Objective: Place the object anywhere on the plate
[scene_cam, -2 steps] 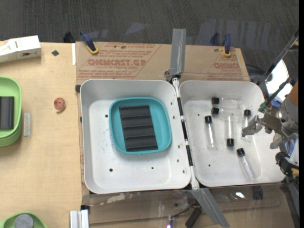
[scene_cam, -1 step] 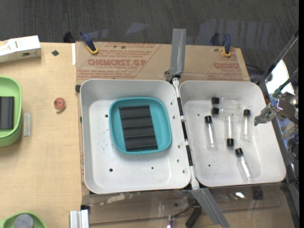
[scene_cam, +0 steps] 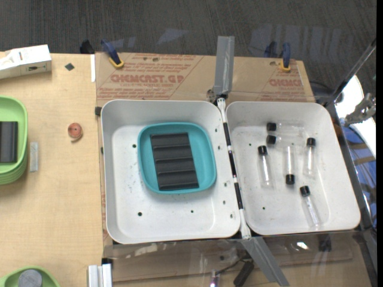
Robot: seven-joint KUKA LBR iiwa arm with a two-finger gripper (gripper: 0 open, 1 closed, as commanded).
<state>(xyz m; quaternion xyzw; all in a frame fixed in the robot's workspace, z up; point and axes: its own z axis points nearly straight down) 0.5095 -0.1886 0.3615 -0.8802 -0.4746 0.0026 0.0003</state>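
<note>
We take the dark ribbed block (scene_cam: 173, 161) for the task's thing. It lies flat in the middle of the teal plate (scene_cam: 206, 160), wholly within the rim, and the plate sits in the left white bin (scene_cam: 119, 208). Judged from that, the placing looks done to us, with nothing gripping or touching the block.

If the object meant is instead one of the small clear vials (scene_cam: 263, 163) with black caps, then the work is all still ahead. We count about six of them, all scattered on the floor of the right bin (scene_cam: 335, 214), well apart from the plate, with the wall between the bins in the way.

As for the claw, we cannot tell whether it is spread or pressed together.

Several things are hard to read. The vials' glass bodies almost vanish against the white floor, so we place them mostly by their caps and cannot be sure of the count. A green dish (scene_cam: 15, 109) at the left is cut off by the edge, with something dark in it that we cannot name. A small reddish round piece (scene_cam: 74, 130) lies on the wooden bench (scene_cam: 54, 220) near it. Behind the bins lies a printed cardboard sheet (scene_cam: 149, 76)
</note>
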